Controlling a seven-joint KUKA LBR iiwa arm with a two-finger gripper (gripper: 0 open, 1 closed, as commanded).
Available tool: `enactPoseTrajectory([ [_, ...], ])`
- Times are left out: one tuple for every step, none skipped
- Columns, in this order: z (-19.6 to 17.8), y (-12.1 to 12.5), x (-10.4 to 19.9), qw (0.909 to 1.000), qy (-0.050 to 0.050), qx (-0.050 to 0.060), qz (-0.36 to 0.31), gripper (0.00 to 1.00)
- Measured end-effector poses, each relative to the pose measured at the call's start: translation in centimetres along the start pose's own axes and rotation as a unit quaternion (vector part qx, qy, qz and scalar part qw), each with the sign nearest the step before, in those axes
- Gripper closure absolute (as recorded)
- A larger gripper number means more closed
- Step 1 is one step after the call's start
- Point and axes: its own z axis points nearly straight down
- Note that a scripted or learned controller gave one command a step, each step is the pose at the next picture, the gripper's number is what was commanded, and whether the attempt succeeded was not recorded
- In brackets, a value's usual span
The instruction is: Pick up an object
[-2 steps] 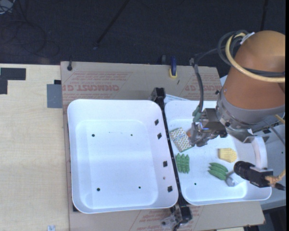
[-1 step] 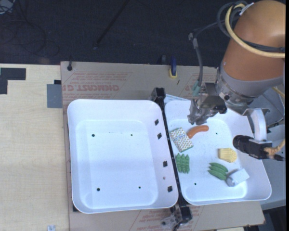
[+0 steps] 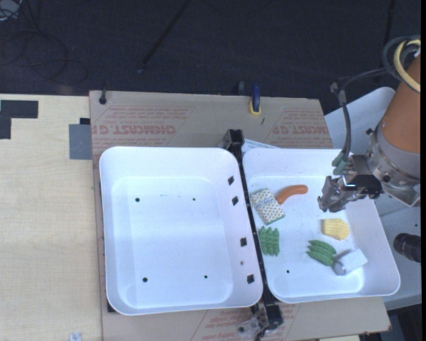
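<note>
**Gripper over right bin, nothing seen in grasp**

Arm [image 3: 401, 130] in from right, grey w/ orange band above wrist. Gripper [image 3: 329, 203] low over right bin [image 3: 383, 283], near upper-right part of its floor. Fingers too dark and small to read: cannot tell if apart or together. No obj visible between them.

Objs all in right bin:
- Orange sausage-like piece [image 3: 292, 192], left of gripper, near but apart from it.
- Patterned white/yellow block [image 3: 267, 205], just below-left of orange piece, close to divider side.
- Dark green ridged piece [image 3: 269, 241], below patterned block, by bin's left wall.
- Yellow ridged piece [image 3: 335, 228], just below gripper, apart from it.
- Green pod-shaped piece [image 3: 321, 251], below yellow piece, lying at a slant.
- Small white/grey block [image 3: 349, 261], touching or just beside pod's right end, near bin's lower right.

Left bin [image 3: 117, 190] beside it, w/ black clips [image 3: 236, 199] along shared edge. Both bins on brown board [image 3: 163, 119] on bench.
</note>
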Motion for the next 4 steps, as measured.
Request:
enactPoseTrajectory([
  [5.4, 0.1, 6.4, 1.0, 0.001, 0.002, -0.006, 1.0],
  [-0.5, 5.6, 8.6, 1.0, 0.001, -0.005, -0.005, 1.0],
  [0.0, 0.0, 7.9, 1.0, 0.001, 0.0, -0.002, 1.0],
  [-7.7, 0.2, 11.1, 1.0, 0.001, -0.005, -0.005, 1.0],
])
